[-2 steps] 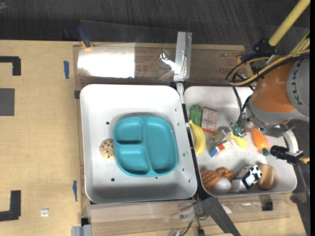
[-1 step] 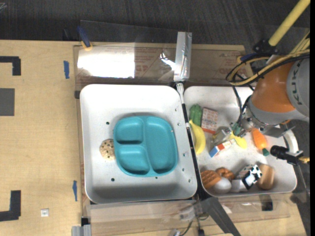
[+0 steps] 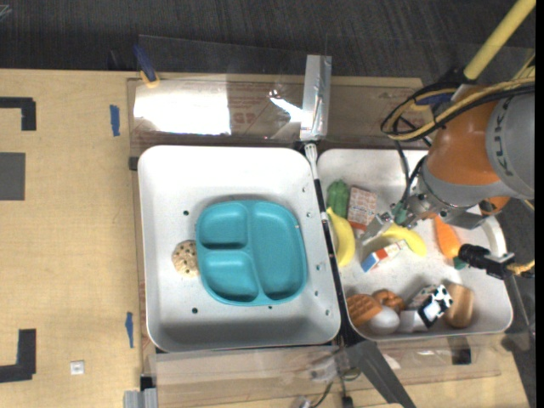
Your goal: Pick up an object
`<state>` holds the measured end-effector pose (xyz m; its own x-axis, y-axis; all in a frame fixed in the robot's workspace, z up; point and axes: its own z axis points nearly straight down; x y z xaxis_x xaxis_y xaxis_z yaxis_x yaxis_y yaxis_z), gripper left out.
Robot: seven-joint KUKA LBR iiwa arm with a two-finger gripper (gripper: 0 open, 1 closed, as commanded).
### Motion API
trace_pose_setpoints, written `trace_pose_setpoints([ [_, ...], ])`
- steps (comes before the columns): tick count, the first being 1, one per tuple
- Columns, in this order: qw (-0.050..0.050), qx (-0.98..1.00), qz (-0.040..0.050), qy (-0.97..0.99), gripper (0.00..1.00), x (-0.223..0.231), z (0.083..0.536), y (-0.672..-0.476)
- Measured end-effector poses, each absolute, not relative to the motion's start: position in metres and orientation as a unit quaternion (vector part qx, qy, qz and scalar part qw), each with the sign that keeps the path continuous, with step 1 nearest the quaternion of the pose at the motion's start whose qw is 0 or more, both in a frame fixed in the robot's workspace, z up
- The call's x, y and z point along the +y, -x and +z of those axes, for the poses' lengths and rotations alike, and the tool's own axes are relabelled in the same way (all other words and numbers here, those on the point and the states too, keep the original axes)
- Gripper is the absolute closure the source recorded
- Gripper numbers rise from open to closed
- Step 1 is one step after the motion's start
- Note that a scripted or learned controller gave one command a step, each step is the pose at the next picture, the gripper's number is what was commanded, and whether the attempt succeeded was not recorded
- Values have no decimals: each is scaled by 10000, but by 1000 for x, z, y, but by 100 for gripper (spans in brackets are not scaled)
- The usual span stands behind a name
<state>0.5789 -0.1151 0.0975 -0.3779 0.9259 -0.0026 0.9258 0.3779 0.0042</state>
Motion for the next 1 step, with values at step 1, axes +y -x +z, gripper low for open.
trace_pose_setpoints([
  [1,28,7991,17,-6011,0,-120,87,-535],
])
